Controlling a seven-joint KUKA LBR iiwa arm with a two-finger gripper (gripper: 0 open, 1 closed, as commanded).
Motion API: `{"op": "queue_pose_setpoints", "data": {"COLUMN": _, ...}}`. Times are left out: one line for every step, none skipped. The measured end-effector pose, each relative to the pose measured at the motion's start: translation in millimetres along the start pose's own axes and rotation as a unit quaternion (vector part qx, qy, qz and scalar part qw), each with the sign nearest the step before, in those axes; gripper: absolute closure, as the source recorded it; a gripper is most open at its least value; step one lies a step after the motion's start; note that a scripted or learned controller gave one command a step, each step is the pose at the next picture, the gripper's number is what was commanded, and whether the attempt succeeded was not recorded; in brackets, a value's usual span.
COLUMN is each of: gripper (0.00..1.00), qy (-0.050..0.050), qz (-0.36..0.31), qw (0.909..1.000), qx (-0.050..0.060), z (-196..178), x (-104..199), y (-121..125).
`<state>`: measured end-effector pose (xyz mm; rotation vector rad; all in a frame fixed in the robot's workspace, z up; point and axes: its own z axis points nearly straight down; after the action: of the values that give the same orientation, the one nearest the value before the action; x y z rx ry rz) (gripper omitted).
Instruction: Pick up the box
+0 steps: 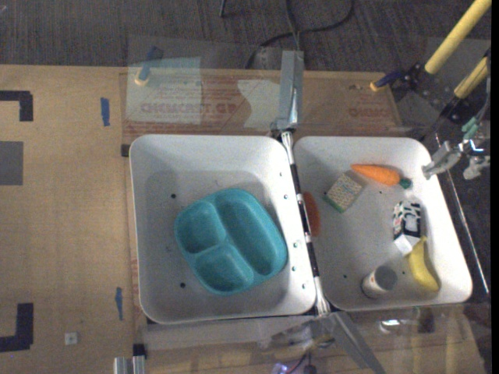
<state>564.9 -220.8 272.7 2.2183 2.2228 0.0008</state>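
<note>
Box [344, 192] lies tilted in right bin [460, 271], upper left, just beside carrot [379, 175]. My gripper [456, 156] hangs over that bin's right rim; jaws' state I cannot tell. Risk: clipping carrot, or the slanted box slipping out.

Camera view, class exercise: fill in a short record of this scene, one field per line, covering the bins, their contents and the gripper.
left bin: teal divided plate
right bin: small box, carrot, banana, cup, black-and-white packet
box position: upper left of right bin, beside the carrot
gripper: at right bin's upper right edge, apart from the box
task status: box not yet picked up
</note>
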Motion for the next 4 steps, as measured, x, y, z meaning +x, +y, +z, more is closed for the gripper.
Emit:
{"op": "queue_pose_setpoints", "data": {"gripper": 0.00, "qy": 0.001, "qz": -0.048, "qw": 0.9988, "qx": 0.001, "z": 169, "x": 98, "y": -15}}
{"op": "queue_pose_setpoints", "data": {"gripper": 0.00, "qy": 0.000, "qz": -0.032, "qw": 0.9995, "qx": 0.000, "z": 183, "x": 91, "y": 55}}
{"op": "queue_pose_setpoints", "data": {"gripper": 0.00, "qy": 0.001, "qz": -0.005, "qw": 1.0000, "qx": 0.002, "z": 186, "x": 88, "y": 101}}
{"op": "queue_pose_setpoints", "data": {"gripper": 1.00, "qy": -0.001, "qz": -0.008, "qw": 1.0000, "qx": -0.001, "z": 175, "x": 90, "y": 104}}
